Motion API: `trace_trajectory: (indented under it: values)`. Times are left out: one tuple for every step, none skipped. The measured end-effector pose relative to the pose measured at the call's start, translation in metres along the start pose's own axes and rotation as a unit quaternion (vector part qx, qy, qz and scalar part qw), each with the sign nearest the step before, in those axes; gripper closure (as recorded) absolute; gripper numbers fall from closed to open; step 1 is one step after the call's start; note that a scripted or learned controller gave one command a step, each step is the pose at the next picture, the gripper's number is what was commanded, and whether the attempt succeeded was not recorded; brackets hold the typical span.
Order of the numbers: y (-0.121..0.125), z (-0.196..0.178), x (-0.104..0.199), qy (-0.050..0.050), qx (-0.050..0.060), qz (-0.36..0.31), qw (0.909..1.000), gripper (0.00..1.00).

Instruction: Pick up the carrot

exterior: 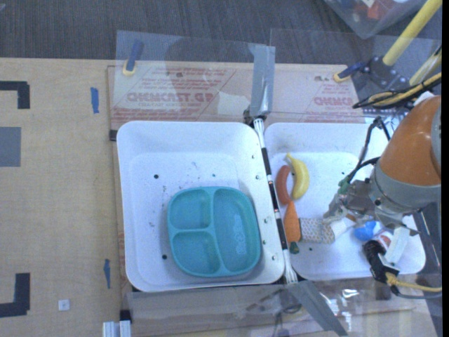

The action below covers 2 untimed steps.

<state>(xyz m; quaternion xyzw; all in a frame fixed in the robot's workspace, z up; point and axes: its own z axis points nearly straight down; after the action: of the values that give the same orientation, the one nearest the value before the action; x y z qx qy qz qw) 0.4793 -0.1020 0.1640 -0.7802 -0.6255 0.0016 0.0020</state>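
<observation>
The carrot (pixel 292 225) is a short orange piece with a green tip at its near end. It lies in the right bin (pixel 330 265), close against the bin's left wall. My gripper (pixel 338 213) hangs over the middle of that bin, to the right of the carrot and apart from it. The grey arm with its orange band (pixel 414 153) comes in from the right and hides the bin's right side.
A yellow banana (pixel 300 177) and a curved red-orange piece (pixel 283 183) lie just beyond the carrot. A speckled beige block (pixel 317 231) sits between carrot and gripper, and a blue item (pixel 365 230) is under the wrist. The left bin (pixel 140 160) holds a teal divided plate (pixel 214 232).
</observation>
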Motion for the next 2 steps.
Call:
trace_trajectory:
  values:
    - [0.008, -0.006, -0.038, -0.001, -0.002, -0.11, 0.994, 1.0]
    - [0.011, 0.067, -0.026, 0.001, -0.012, 0.115, 0.9933, 1.0]
